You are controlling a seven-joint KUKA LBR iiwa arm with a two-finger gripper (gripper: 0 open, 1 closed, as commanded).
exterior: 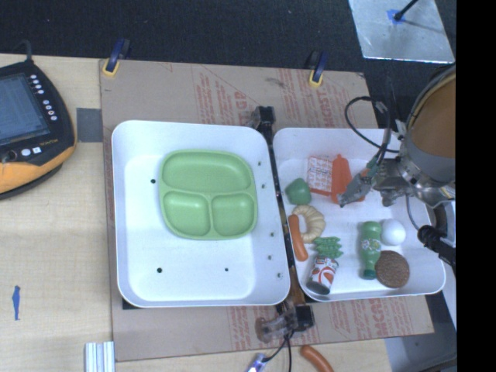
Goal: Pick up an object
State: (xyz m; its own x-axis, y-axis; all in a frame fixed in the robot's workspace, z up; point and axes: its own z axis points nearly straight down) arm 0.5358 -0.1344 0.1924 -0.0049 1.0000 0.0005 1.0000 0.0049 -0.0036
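Beside the orange carrot (pixel 342 174), right of it: gripper (pixel 355 194), low over the right bin (pixel 434 285). Fingers slightly parted, tips dark and small; nothing seen between them. Left of the carrot: red-and-white packet (pixel 319 173), green pepper (pixel 297 191). Below the carrot: bagel (pixel 311 222), sausage (pixel 298 239), can (pixel 323 273), green bottle (pixel 369 248), white egg (pixel 394 232), brown cookie (pixel 393 270). Judged early: approach made, no grasp yet. Closing and lifting left.

Glossy white plastic bins (pixel 132 208), matt green plastic plate (pixel 208 193), pale wood bench (pixel 54 246), brown cardboard sheet (pixel 217 91)
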